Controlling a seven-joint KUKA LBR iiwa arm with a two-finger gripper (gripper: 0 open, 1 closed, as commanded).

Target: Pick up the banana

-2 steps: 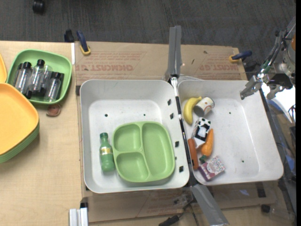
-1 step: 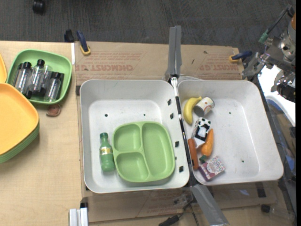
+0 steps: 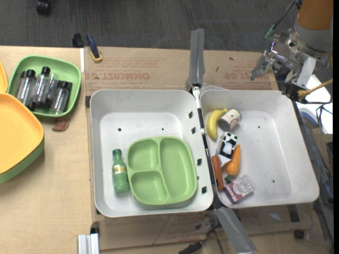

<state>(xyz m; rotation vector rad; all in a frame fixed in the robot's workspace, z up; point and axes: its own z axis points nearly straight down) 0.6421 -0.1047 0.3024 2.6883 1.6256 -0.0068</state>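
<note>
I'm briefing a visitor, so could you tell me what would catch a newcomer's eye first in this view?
Probably the green divided tray in the left bin, with a green bottle beside it. Next, the banana in a cluster of small items along the right bin's left wall. The gripper hangs beyond that bin's far edge.

The arm [image 3: 316,9] is running off the top edge, the tool [image 3: 263,66] is showing too small to read, and the orange plates [image 3: 18,136] are getting cut by the left edge.

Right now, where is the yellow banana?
The banana lies in the right bin, near its upper left corner by the divider between the bins, right next to a small white cup and above a black-and-white toy.
</note>
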